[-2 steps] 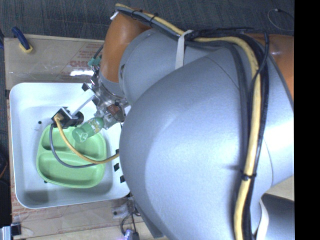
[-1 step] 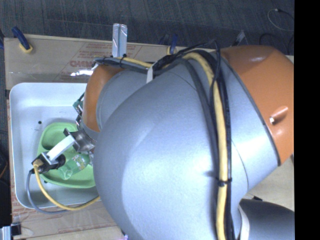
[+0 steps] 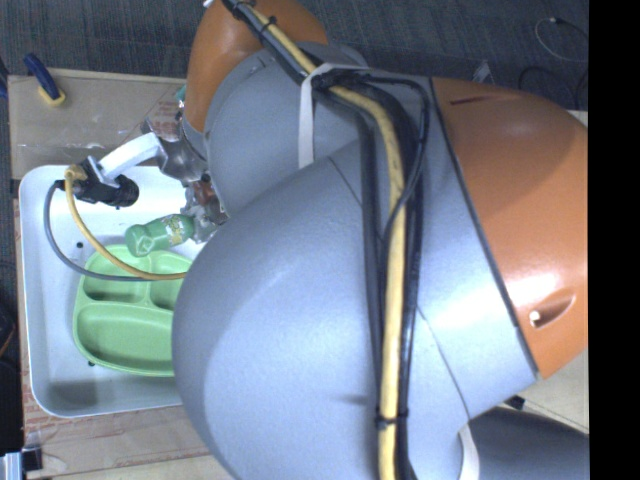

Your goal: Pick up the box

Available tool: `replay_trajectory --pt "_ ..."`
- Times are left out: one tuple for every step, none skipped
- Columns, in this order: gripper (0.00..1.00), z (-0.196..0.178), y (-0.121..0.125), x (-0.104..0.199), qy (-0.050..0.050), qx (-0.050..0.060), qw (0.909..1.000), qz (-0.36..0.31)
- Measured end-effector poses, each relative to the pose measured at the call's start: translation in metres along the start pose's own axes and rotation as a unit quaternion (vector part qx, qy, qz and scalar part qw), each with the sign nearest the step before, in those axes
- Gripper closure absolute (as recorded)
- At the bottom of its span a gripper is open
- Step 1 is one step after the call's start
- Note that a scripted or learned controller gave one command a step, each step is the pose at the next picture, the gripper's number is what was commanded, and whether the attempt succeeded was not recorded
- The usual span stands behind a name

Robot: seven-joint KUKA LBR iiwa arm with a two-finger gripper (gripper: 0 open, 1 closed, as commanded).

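Arm (image 3: 380,298) looms over bin (image 3: 40,368), green tray (image 3: 125,333).

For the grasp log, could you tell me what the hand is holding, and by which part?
It cannot be told: the arm covers most of the view, and the hand sits beside a green bottle above the green tray.

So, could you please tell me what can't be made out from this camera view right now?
- The box: I cannot find it; the arm covers most of the bench.
- The second bin: hidden under the arm's grey body.
- The left bin: its right part is covered by the arm.
- The green tray: its right end is hidden behind the arm.
- The gripper: too cluttered by cable and fittings to read.
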State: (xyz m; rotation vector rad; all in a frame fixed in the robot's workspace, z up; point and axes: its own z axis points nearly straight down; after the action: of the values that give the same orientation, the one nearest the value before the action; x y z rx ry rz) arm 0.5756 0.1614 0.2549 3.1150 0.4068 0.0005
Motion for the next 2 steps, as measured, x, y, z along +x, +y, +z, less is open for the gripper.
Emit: replay_trajectory --pt "1.0 0.025 -0.016 0.034 -0.003 0.002 0.9825 -0.186" --pt "1.0 -0.03 -0.033 0.022 0.0 0.0 0.9887 -0.15"
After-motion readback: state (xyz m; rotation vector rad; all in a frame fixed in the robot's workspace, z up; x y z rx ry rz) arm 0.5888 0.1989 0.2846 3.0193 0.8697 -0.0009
